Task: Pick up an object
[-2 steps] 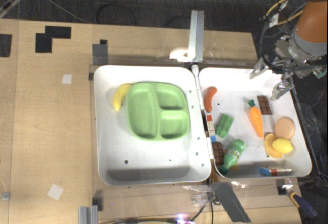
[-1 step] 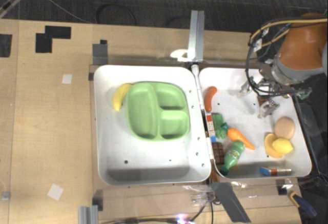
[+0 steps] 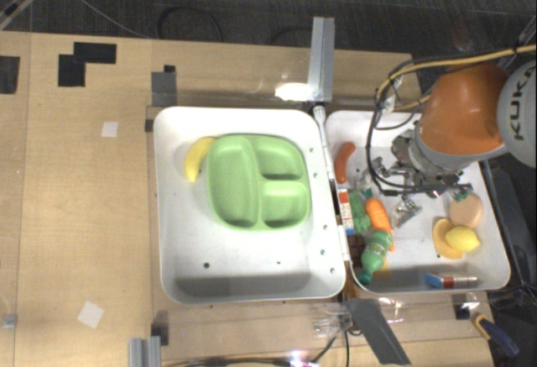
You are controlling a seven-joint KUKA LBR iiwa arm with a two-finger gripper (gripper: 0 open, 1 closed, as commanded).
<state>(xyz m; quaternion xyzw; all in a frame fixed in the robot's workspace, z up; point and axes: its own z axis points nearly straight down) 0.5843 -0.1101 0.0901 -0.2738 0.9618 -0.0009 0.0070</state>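
Observation:
The arm's orange band [image 3: 464,109] hangs over the right bin [image 3: 495,273]. Below it my gripper [image 3: 408,209] points down into the middle of that bin, above bare floor. An orange carrot [image 3: 377,213] lies just left of it, apart from it. A yellow lemon [image 3: 462,238] and a tan round fruit [image 3: 466,211] lie to its right. I see nothing held in the gripper.
Along the right bin's left wall lie a red sausage [image 3: 344,160], a green item [image 3: 359,213] and a green bottle [image 3: 374,254]. A marker [image 3: 450,280] rests by the front wall. The left bin [image 3: 180,273] holds a green divided plate [image 3: 256,180] and a banana [image 3: 197,157].

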